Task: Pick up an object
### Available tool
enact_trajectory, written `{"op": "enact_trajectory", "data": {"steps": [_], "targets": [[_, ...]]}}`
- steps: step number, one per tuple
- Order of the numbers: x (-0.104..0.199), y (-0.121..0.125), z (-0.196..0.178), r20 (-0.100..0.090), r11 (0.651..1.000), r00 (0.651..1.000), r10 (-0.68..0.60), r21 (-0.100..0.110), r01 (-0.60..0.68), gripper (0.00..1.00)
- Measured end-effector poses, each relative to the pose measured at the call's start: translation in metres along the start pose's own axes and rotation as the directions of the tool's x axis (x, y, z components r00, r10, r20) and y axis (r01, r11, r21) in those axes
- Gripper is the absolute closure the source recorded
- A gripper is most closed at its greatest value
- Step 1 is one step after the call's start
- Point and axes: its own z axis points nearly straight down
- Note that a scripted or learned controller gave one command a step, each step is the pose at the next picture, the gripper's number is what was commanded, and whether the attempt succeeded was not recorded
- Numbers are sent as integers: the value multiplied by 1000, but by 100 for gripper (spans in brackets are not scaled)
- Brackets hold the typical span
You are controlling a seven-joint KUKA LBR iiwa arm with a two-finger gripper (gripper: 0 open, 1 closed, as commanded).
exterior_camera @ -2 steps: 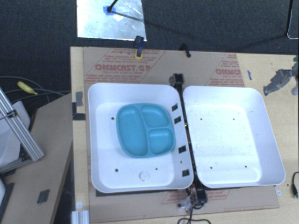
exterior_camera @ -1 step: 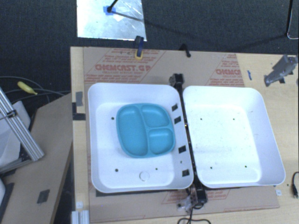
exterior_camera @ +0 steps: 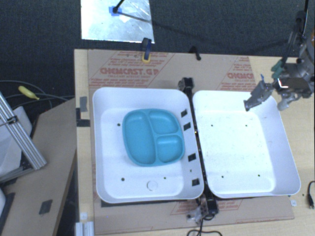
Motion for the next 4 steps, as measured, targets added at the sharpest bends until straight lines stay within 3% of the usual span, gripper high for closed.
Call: {"op": "enact_trajectory", "data": {"steps": [1,2,3,4], "targets": [[73,6,-86,-2,1000,1000,-4,-15,4,0],[277,17,-80,-3,1000,1000,-10,-3,10,0],[217,51,-81,1,1000,1000,14,-6,-14,0],[171,30,-31,3,1000,1000,12,0,-12,0]]}}
